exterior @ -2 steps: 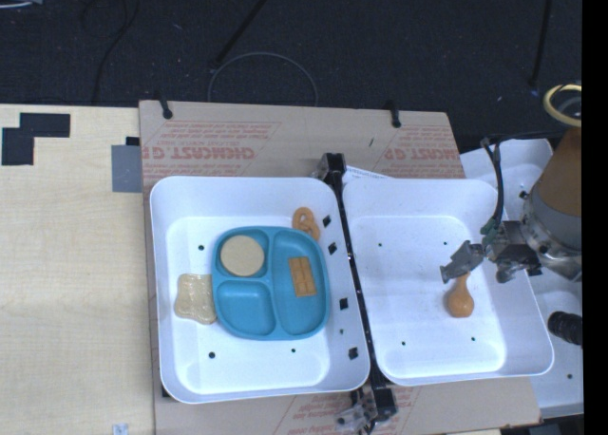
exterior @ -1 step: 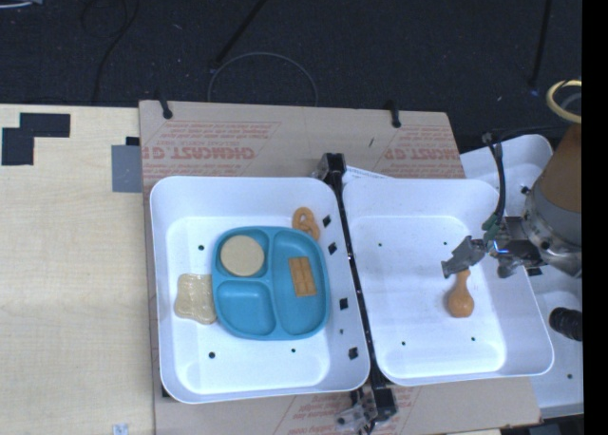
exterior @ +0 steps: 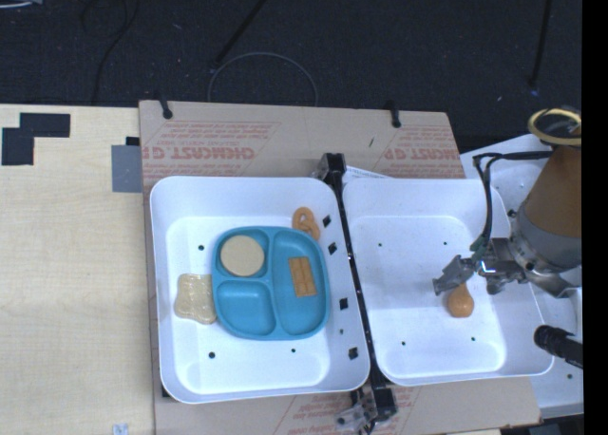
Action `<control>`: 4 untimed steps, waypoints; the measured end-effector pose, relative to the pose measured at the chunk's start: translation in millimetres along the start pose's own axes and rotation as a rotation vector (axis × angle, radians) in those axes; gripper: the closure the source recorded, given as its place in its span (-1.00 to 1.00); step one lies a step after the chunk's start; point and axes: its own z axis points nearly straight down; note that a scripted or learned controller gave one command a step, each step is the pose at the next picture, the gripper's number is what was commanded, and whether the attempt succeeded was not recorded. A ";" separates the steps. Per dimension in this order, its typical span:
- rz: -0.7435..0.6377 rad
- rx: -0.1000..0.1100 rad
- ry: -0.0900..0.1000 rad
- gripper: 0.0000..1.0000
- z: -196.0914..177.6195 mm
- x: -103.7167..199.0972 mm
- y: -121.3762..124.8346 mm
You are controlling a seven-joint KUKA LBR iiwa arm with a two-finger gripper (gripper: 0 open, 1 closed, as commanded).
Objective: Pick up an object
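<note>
Lying just below the end effector [exterior: 463, 274], orange-brown lump [exterior: 461, 303], right bin [exterior: 418, 367], grip state unclear

Right bin [exterior: 418, 348] floor mostly bare; orange lump [exterior: 461, 303] near right wall, apparently just beside fingers [exterior: 454, 278].

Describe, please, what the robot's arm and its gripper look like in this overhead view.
The arm comes in from the right as a broad tan-to-grey body, with an orange-yellow ring at its upper end. Below it sits a grey metal wrist section with silvery parts. The gripper is dark grey and angular, much slimmer than the arm. A black cable loops beside the arm over the right bin's edge.
</note>
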 end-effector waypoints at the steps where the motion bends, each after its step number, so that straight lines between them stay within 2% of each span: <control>1: 0.000 0.000 0.000 -1.00 46.1 0.7 -7.7; 2: 0.000 0.000 0.001 -1.00 89.3 0.5 -9.0; 3: 0.006 -0.002 0.000 1.00 77.1 -0.8 -8.6; 4: -0.001 -0.010 -0.003 1.00 24.4 -9.7 -1.7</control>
